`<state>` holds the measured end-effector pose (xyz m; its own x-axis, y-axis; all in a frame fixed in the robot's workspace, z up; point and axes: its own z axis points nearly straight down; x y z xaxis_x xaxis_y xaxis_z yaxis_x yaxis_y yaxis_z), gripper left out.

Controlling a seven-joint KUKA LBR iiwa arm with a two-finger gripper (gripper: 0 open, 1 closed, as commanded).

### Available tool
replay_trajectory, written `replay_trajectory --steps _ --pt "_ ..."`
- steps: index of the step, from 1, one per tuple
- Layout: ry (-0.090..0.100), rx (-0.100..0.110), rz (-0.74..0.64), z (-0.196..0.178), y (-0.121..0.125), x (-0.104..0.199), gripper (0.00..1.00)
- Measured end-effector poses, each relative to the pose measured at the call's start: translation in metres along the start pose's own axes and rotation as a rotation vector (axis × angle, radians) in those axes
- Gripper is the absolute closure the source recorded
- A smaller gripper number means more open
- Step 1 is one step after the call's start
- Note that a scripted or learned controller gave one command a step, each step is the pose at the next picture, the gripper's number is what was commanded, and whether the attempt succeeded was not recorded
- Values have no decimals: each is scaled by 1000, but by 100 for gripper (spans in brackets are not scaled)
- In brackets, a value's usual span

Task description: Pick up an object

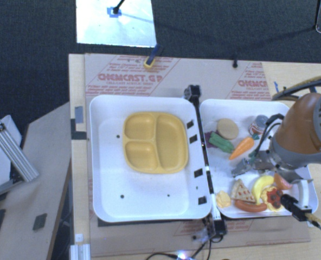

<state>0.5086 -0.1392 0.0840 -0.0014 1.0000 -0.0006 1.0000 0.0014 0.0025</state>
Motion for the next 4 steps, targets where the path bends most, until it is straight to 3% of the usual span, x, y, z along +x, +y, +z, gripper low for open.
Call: replay_trajectory --steps 1,3,4 --pt "-1 -2 0 -12 1 -1 100" --pt "-1 -5 -4 -115 11 8 100" --pt "-1 -3 -3 -142 13 8 100"
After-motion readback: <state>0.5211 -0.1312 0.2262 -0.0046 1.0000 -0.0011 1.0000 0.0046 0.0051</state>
